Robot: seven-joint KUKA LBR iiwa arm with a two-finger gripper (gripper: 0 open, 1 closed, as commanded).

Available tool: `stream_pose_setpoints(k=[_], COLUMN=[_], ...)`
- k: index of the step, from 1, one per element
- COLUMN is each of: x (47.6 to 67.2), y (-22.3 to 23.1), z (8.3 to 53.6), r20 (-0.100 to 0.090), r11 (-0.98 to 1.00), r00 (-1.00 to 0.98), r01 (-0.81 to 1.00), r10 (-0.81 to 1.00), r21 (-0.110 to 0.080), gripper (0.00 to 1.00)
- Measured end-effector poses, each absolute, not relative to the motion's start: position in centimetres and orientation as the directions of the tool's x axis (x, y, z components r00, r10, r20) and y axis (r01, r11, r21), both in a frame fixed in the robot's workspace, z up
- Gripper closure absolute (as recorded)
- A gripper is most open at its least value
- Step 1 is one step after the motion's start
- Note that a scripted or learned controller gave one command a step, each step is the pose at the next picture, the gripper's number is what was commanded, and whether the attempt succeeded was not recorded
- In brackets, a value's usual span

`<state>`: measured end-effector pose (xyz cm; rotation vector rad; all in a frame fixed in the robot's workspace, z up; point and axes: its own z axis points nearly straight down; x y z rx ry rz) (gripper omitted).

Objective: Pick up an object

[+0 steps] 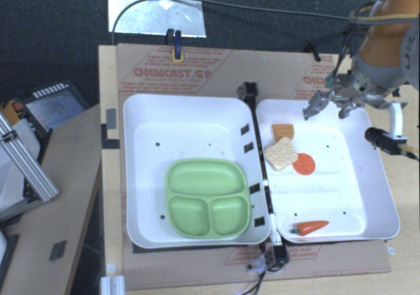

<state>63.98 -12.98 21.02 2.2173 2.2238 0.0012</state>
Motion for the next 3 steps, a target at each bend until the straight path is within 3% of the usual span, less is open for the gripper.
stream_pose_setpoints(k=[2,3], x=[63.7,63.9], y=[-14.1,-14.2], z=[10.4,8.9], r20=[0.000,-0.002], r11=[0.001,0.001], r00=[-0.001,-0.001], r01=[1.000,1.000], r10=[1.000,1.000], r21=[-0.002,0.003], gripper=[0.00,0.00])
